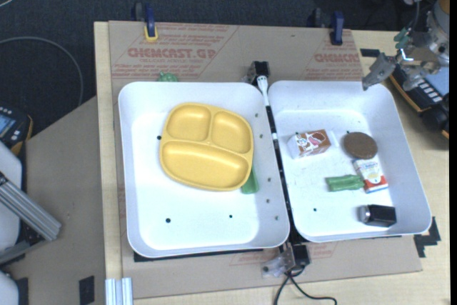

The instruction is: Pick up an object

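The right bin (400,126) holds several small things: a white and brown snack packet (310,143), a brown round disc (360,146), a green stick-shaped piece (344,183), a red and white sachet (372,176) and a black block (378,215). My gripper (389,64) hangs at the far right corner of this bin, above its rim and well away from all of them. Nothing shows in its grasp.
The left bin (143,203) carries a yellow divided plate (207,146) with a green item (249,183) peeking out at its right edge. Blue clamps (149,20) (336,30) hold the brown board at the back. Cables and equipment lie at the far right.
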Controlling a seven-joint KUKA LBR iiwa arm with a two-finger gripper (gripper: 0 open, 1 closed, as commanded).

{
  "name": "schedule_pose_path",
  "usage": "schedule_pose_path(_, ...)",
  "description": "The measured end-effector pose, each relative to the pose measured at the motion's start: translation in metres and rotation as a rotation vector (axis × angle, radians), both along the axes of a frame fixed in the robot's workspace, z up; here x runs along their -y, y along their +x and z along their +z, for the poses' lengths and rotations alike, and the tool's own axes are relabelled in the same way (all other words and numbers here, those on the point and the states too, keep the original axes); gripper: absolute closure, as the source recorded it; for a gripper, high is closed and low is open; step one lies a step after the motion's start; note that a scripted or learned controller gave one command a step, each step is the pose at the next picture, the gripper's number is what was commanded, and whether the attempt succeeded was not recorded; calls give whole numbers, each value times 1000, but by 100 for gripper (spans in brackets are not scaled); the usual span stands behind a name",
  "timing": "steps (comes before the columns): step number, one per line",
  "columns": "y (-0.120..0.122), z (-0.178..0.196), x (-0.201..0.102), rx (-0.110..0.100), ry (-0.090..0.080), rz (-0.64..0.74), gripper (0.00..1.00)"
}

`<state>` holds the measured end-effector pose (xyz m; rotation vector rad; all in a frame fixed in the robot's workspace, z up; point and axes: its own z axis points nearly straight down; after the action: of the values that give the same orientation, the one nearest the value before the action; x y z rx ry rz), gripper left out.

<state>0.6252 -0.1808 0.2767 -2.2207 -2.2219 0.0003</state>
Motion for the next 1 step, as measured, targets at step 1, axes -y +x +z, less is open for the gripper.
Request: schedule_pose_path(1,-38,-98,-103,-13,7,8,0)
